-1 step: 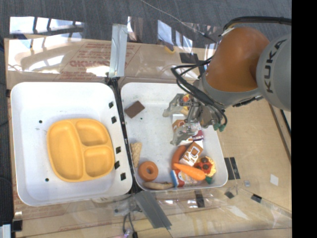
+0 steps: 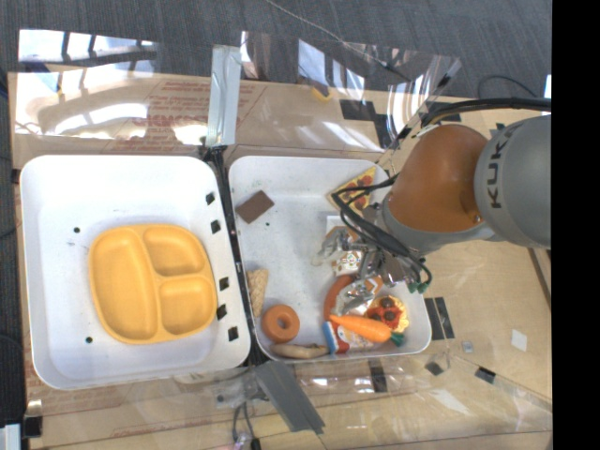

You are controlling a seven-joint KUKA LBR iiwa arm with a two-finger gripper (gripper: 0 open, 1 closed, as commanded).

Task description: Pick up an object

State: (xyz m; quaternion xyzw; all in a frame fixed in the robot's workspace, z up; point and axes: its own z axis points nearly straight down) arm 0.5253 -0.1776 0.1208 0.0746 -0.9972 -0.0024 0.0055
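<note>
Arm's in from the right, gripper (image 2: 361, 268) down low in the right bin (image 2: 291, 172), lower centre-right of frame, above the carrot (image 2: 361, 327) and the toys heaped around it; its state I cannot tell. Looks like the reaching step; next it needs a clean close, then lift

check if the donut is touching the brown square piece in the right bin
Apart. The camera view shows the donut near the bin's lower edge and the brown square piece near its upper left, with bare white bin floor between them.
</note>
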